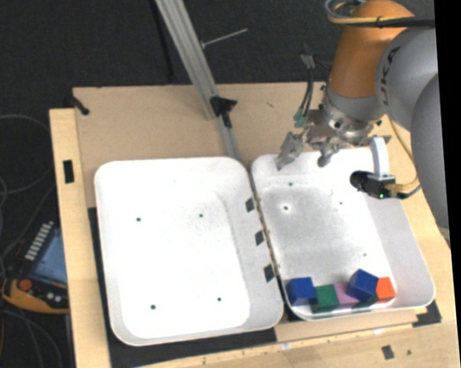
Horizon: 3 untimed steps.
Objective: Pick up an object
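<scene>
Right bin (339,219) lying mostly bare, blocks (340,288) crowding its near wall, divider clips (259,236) lining the shared edge, slanted pole (199,67) crossing behind.

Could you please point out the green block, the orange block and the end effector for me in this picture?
green block (326,296): camera view, on its top face.
orange block (385,288): camera view, on its visible face beside the blue block.
end effector (302,158): camera view, midway between its two fingertips, above the right bin's far edge.

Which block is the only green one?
The green block sits in the right bin along its near edge, between the blue block on its left and the pink block on its right. No other block is green.
</scene>
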{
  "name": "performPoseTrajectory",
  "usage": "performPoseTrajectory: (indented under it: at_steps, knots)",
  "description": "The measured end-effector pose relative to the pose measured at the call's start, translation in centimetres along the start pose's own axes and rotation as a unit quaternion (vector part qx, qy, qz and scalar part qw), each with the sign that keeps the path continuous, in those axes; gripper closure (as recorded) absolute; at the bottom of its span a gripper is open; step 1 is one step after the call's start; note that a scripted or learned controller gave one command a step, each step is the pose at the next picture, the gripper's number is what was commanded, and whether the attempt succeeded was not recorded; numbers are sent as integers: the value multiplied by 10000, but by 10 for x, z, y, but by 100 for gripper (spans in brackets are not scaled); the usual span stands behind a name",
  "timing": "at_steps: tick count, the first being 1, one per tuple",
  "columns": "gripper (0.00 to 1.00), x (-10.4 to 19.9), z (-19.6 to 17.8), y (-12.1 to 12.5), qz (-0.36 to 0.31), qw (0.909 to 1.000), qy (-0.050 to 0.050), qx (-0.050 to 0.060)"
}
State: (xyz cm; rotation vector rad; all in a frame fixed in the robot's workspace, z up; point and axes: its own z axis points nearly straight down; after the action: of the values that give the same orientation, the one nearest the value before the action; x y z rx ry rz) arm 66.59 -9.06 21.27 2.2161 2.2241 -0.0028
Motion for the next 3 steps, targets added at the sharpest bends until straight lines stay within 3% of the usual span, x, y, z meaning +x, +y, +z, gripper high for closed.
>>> performPoseTrajectory:
  at_steps: [1,2,3]
  knots:
    - [0,-62,83,-70,54,10000,4,52]
    - [100,-59,67,-64,48,10000,7,-24]
    - [100,-121,107,-137,58,10000,-1,30]
